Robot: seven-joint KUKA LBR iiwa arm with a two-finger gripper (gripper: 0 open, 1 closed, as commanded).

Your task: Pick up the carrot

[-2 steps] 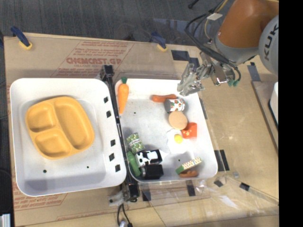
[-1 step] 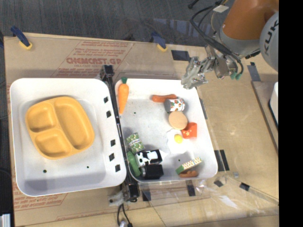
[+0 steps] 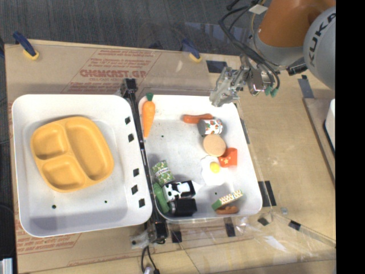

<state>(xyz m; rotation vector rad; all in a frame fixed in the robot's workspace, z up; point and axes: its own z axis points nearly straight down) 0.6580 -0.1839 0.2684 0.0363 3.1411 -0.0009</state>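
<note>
The carrot (image 3: 148, 114), orange with a green top, lies along the far left wall of the right bin (image 3: 182, 147). My gripper (image 3: 223, 93) hangs over the bin's far right corner, well to the right of the carrot and apart from it. Nothing shows between its fingers (image 3: 218, 97), which stand a little apart.
The right bin also holds a red sausage (image 3: 197, 119), a small can (image 3: 210, 127), a tan round cookie (image 3: 214, 146), a red block (image 3: 229, 157), a fried egg (image 3: 211, 166), a green packet (image 3: 161, 170), a black-and-white toy (image 3: 181, 190) and a sandwich piece (image 3: 227, 201). A yellow divided plate (image 3: 71, 152) fills the left bin.
</note>
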